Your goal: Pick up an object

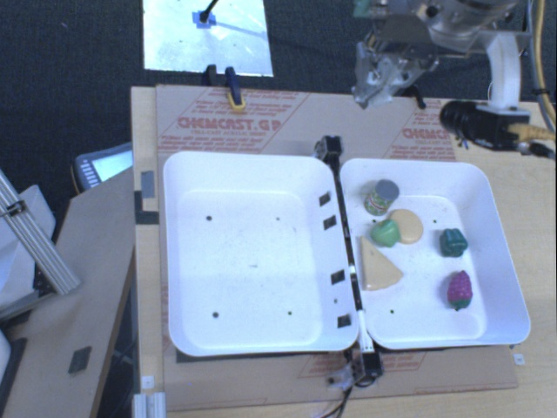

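Overhead view of the bench with two shallow white bins set side by side on a printed board. The left bin holds no objects; the right bin holds all the candidates for picking. Near its upper left stands a small can, upright. Just below it a green round object touches a tan disc, and below these lies a pale yellow wedge, flat against the divider side of the bin. Toward the right wall sit a dark green pepper-like piece and, below it and apart, a magenta berry-like piece. The gripper hangs at the top of the view, beyond the far rim of the right bin and well above the bench, with nothing between its fingers; whether they stand apart or together cannot be told at this angle. The step in hand appears to be the approach, before any descent. The next move calls for carrying the tool forward over the right bin, choosing one target, and lowering onto it. The two pieces at the right wall stand clear of neighbours and look the easier choices; the green object and disc, being in contact, would likely interfere with a clean closure.
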Available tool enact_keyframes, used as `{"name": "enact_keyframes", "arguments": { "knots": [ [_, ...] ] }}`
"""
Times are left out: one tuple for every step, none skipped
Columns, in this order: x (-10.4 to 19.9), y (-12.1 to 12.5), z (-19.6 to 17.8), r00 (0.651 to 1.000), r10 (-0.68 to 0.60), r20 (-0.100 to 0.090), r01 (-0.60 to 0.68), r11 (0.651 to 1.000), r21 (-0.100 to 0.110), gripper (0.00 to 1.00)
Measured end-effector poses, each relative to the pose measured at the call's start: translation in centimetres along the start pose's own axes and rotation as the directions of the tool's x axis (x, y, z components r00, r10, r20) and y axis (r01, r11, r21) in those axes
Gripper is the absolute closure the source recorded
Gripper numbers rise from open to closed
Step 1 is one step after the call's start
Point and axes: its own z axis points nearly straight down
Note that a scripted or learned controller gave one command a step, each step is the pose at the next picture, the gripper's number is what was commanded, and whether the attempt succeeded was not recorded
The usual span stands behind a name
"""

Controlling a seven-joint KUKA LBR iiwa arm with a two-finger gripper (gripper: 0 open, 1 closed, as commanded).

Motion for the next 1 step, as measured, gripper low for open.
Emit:
{"name": "enact_keyframes", "arguments": {
  "knots": [
    [0.00,0.00,0.04,1.000,-0.001,0.000,0.001,1.000,0.001,0.00]
  ]
}}
